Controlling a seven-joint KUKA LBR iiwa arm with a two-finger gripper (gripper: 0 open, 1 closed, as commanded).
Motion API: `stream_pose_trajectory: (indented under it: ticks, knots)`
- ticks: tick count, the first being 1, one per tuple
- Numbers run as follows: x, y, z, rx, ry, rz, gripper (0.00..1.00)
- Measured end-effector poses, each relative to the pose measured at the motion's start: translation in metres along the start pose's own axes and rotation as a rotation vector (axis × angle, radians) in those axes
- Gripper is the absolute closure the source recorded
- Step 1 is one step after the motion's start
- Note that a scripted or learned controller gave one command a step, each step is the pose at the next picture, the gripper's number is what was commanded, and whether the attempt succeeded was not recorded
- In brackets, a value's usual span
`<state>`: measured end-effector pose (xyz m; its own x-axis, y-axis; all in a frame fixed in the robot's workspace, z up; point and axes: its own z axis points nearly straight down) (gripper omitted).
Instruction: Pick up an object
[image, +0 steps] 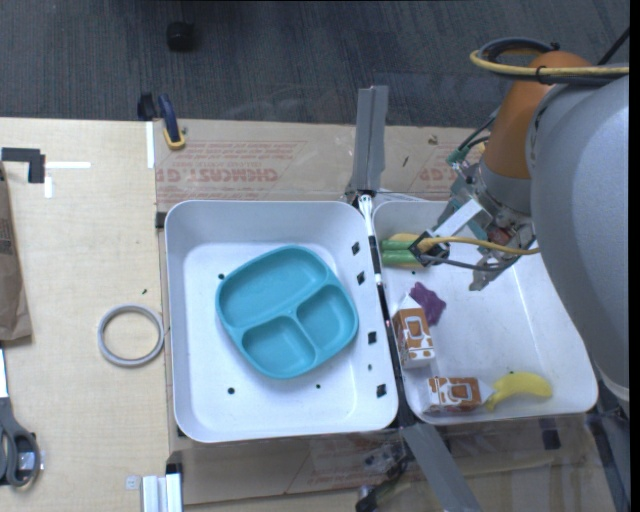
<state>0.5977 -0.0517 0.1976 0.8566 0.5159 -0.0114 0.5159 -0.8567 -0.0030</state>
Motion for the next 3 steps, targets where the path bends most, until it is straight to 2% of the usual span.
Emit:
stream_pose_trajectory:
  ticks: [1,2,3]
  knots:
    - [-0.001,0.0,-0.008,0.001,-0.006,-0.005,1.0]
    - [0.051,-0.008,0.007,-0.002,0.006,0.002,1.0]
    - [0.052,-0.008,0.007,-0.002,0.007,0.001,0.0]
